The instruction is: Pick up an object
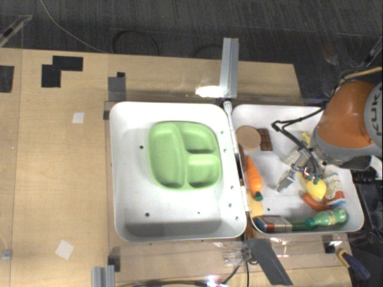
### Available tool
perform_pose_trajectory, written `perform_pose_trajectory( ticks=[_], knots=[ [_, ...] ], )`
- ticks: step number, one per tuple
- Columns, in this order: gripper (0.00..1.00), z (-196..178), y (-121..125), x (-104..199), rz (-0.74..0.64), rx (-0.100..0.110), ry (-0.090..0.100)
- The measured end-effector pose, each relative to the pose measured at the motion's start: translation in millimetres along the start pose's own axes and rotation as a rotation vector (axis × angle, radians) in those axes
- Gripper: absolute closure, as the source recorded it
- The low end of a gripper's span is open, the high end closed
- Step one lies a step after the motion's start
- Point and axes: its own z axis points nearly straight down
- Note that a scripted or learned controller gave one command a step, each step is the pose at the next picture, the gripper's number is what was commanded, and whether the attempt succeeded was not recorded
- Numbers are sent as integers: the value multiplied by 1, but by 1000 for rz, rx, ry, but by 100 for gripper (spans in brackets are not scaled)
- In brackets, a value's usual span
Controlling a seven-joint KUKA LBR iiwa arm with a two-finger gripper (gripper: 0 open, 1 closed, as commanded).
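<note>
My gripper [287, 171] hangs over the middle of the right bin [281, 113], below the grey arm with its orange band [348, 119]. Its two metal fingers [282, 183] stand apart, open, with only bare bin floor between them. An orange carrot [254, 175] lies just left of the gripper, along the bin's left wall. To the gripper's right sit a yellow fruit [316, 188], a red piece [313, 202] and a white bottle with a red label [334, 187]. A green bottle [327, 219] lies along the front wall.
A brown round disc [248, 137] and a dark brown block [266, 140] sit at the right bin's back left. A yellow block [257, 206] and a dark stick [277, 225] lie at its front left. The left bin [128, 178] holds a green divided plate [182, 154].
</note>
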Motion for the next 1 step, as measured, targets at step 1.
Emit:
perform_pose_trajectory(
  ticks=[1],
  knots=[
    [0,2,53,-43,74,-1,4]
  ],
)
